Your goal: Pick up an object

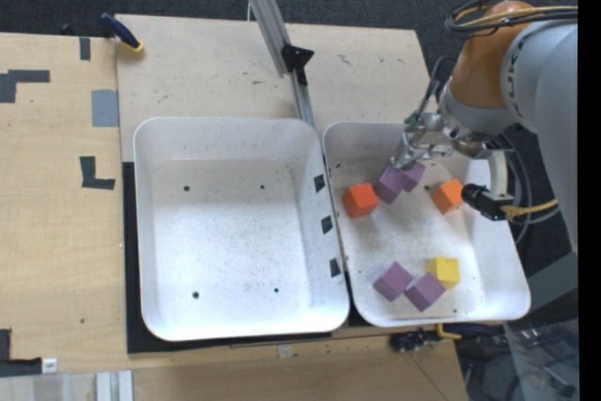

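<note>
Near edge of right bin: purple cube, second purple cube touching it, yellow cube just beside that pair. None of these is being worked.

Mid bin: orange cube near the bin's left wall; another orange cube toward the right wall. Between them, a purple block with a smaller purple block touching its far right corner. These two look like the target.

Gripper sits right over the smaller purple block, fingertips at its top. Cannot tell whether the fingers are spread or closed, nor whether anything is clamped; the wrist hardware hides the tips.

Step, as I judge it: the descent or grasp stage, nothing lifted clear of the floor yet. Next move calls for a firm close on one block only, then a straight lift. Risk: the touching neighbour gets nudged or dragged.

Far side: arm enters from the right, orange band above the wrist, wrist angled down and leftward into the bin. Left bin untouched beside it
</note>
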Available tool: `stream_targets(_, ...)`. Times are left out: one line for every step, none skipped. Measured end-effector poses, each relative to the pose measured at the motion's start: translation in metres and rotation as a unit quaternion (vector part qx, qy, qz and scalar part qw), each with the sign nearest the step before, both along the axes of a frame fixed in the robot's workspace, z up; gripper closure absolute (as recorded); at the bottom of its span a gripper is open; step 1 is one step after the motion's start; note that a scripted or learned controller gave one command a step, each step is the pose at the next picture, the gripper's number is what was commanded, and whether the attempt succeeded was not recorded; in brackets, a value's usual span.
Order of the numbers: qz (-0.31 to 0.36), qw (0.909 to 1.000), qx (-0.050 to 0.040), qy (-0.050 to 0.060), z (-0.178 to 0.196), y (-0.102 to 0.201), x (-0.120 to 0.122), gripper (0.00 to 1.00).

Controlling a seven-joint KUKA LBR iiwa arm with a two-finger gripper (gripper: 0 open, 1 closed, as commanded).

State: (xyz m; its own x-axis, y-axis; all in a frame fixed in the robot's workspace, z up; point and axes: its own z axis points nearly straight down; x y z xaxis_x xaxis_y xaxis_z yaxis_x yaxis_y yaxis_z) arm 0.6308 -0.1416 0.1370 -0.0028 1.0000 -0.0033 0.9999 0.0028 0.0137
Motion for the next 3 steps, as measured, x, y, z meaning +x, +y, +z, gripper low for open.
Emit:
stream_targets(-0.001, 1.0000, 0.0012, 0.005, 0.044, -0.005, -0.002, 1.00)
stream_targets(-0.001, 1.0000, 0.0010, 0.005, 0.088, -0.009, -0.002, 1.00)
stream_targets(-0.001, 1.0000, 0.0011, 0.005, 0.130, -0.009, -0.001, 1.00)
